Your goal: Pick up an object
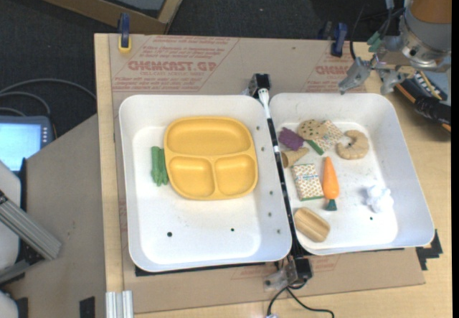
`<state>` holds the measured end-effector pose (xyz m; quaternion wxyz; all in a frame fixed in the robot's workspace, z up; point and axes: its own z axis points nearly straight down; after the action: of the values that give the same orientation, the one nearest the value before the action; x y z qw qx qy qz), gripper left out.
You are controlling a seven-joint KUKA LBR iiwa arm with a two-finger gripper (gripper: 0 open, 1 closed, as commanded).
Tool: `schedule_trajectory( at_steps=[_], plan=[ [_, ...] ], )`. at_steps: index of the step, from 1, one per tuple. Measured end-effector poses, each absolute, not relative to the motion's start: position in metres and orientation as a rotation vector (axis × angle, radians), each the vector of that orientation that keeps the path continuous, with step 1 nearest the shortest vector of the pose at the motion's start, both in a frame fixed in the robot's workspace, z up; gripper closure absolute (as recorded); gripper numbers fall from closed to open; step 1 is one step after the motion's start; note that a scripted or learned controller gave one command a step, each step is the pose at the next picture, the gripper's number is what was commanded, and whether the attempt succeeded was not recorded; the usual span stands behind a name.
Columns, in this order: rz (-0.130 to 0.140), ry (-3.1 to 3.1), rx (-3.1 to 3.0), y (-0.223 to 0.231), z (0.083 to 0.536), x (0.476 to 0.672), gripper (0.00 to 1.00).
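Note:
The right bin [405,166] holds several toy foods: a purple piece [290,139], a cookie [312,128], a beige ring-shaped pastry [352,145], an orange carrot [330,179], a patterned packet [307,181], a tan bread roll [311,224] and a white crumpled piece [378,198]. My gripper [368,80] hangs above the back edge of the right bin, at the upper right. Its grey fingers [351,80] stand apart, open, with nothing between them. It is well behind and above the foods, touching none.
The left bin [136,187] carries a yellow divided plate [211,157] with a green bean pod [158,166] beside it on the left. A black clip [259,82] sits where the bins meet at the back. Blue clamps [124,24] hold the cardboard sheet.

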<state>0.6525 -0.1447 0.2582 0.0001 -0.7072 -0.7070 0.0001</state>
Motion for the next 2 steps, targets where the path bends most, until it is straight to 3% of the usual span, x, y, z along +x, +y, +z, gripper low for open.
schedule_trajectory(
  at_steps=[1, 2],
  plan=[
    [0.014, -2.209, -2.211, -0.119, 0.098, 0.594, 0.0],
    [-0.016, -2.226, -2.234, -0.107, 0.089, 0.545, 0.0]
  ],
)
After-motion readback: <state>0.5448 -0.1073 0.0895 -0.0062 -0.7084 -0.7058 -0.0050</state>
